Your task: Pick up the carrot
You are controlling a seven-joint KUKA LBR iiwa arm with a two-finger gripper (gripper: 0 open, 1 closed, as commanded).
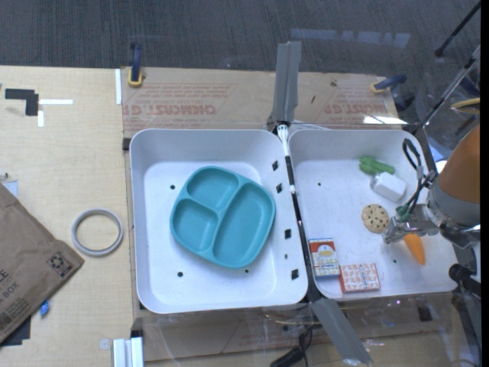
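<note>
- Two white bins side by side on the counter (61, 174): the left bin (145, 228) and the right bin (328, 147), their inner walls meeting at the middle.
- One teal divided plate (222, 216) in the left bin, three compartments, lying flat near the bin's centre.
- Over to the right bin: one carrot (415, 248), orange, lying on the bin floor close to the right wall, tilted with its narrow end pointing down-right.
- The jaws (403, 231) sit right at the carrot's upper-left end, touching or nearly so; whether they are open or closed I cannot tell, and the carrot is not visibly between them.
- One arm, its orange band (464, 176) at the right edge, above the wrist.
- One round cookie (374, 218) just left of the jaws, the nearest neighbour on that side.
- One white block (389, 185) above the cookie, and one green item (376, 165) just above that, near the far wall.
- Two small printed boxes at the near side: a red-and-white box (325, 257) by the left wall, and a pink patterned box (359, 277) just right of it.
- A dark cable (413, 159) loops down from the upper right towards the wrist.
- Outside the bins on the left: one ring of tape (97, 231) and one brown cardboard box (27, 262) at the edge.
</note>
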